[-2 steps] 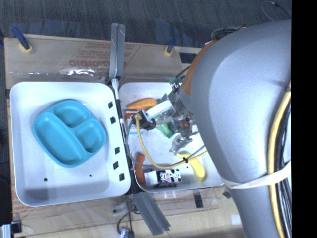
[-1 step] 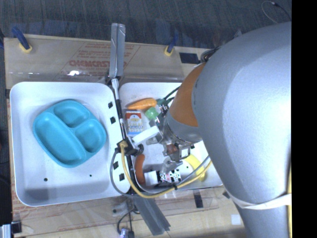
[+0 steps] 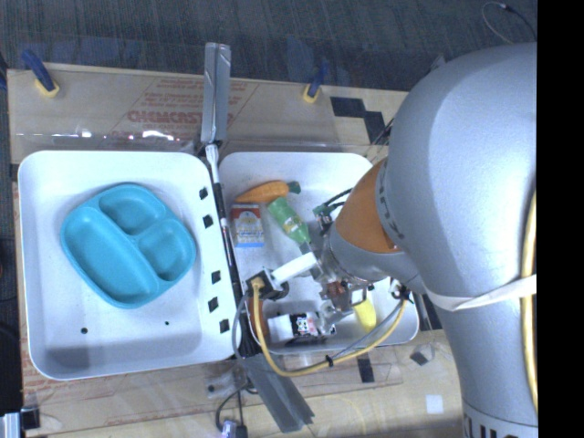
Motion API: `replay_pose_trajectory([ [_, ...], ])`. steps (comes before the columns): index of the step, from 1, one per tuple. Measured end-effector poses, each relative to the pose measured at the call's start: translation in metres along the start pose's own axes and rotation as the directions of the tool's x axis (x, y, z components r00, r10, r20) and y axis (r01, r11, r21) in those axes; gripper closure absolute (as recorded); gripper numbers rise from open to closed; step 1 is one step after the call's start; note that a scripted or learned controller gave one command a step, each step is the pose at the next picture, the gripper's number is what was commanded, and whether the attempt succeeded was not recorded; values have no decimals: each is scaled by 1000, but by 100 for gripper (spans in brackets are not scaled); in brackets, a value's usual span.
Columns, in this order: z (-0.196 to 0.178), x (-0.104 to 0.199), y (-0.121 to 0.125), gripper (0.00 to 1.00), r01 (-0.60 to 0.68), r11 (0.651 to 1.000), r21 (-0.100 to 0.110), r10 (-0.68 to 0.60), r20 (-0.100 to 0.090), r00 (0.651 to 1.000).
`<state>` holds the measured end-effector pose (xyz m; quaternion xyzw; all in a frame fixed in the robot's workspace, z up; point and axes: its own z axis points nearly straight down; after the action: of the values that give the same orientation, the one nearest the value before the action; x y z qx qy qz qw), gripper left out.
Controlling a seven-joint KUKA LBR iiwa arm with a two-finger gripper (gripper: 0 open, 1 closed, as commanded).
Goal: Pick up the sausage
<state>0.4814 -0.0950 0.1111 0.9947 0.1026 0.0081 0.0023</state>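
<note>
The arm's large grey body and orange band point(image 3: 365, 222) cover the right half of the right bin point(image 3: 347, 167). My gripper point(image 3: 322, 310) reaches down into the bin's near part, low over the floor. A small reddish-brown patch point(image 3: 339, 289) shows right by the gripper. It is too small for me to tell whether it is the sausage. A yellow item point(image 3: 365, 315) lies just right of the gripper, partly covered by it.
An orange carrot point(image 3: 263, 191), a green bottle point(image 3: 288, 219) and a small red and white box point(image 3: 246, 225) lie in the right bin's far left part. The left bin point(image 3: 55, 336) holds a blue divided plate point(image 3: 128, 243). A yellow cable point(image 3: 301, 352) loops along the right bin's near wall.
</note>
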Motion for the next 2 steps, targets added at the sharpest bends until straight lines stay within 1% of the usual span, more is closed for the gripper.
replay_pose_trajectory([
  [1, 7, 79, 24, 0, 148, 989, 13, -148, 18, 989],
  [2, -79, 70, -28, 0, 361, 933, 15, -361, 13, 933],
])
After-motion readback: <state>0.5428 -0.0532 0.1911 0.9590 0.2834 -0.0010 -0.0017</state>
